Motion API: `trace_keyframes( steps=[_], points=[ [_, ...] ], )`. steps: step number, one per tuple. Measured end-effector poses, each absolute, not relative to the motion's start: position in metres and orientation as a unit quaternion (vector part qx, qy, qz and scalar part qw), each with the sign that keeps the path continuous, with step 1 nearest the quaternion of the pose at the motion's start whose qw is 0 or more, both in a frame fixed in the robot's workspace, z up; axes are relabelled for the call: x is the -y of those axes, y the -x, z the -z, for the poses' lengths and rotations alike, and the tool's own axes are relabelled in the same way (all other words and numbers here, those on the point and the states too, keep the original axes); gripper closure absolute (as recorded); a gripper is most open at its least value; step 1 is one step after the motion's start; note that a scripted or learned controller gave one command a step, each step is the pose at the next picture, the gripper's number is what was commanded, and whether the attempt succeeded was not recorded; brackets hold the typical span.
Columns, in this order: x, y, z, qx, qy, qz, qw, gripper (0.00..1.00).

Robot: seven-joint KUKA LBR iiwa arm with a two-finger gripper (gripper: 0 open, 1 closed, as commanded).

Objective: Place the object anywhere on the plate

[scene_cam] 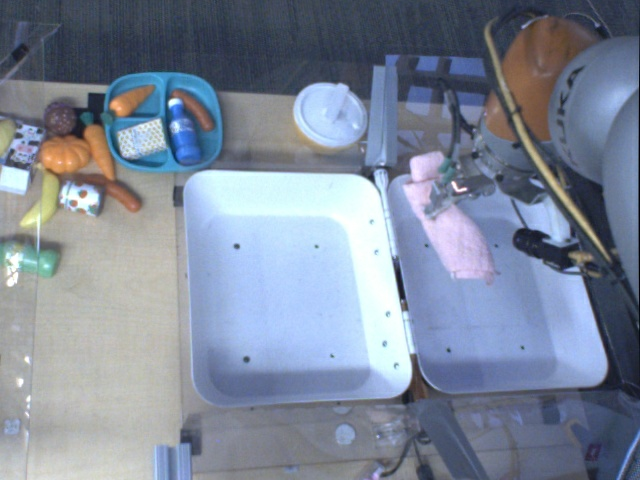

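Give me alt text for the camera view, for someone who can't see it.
A grey robot arm reaches from the right, its gripper over a pink cloth lying in the right white bin. The left white bin sits beside it, with a blue divided plate of toy food beyond.

Pink cloth, crumpled, elongated, lies diagonally in upper left of right bin, frame's right half. Blue divided plate w/ toy food at upper left.

arm: grey shell | orange band | yellow cable
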State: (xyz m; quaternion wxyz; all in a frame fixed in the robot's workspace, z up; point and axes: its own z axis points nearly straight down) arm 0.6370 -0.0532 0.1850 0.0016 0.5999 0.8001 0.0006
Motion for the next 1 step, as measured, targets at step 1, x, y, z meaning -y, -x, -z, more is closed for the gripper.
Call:
trace_keyframes(
  steps=[1],
  points=[
    [0.0516,-0.6384,-0.2254,-0.802,-0.597,-0.0012,0.002,1.00]
  ],
)
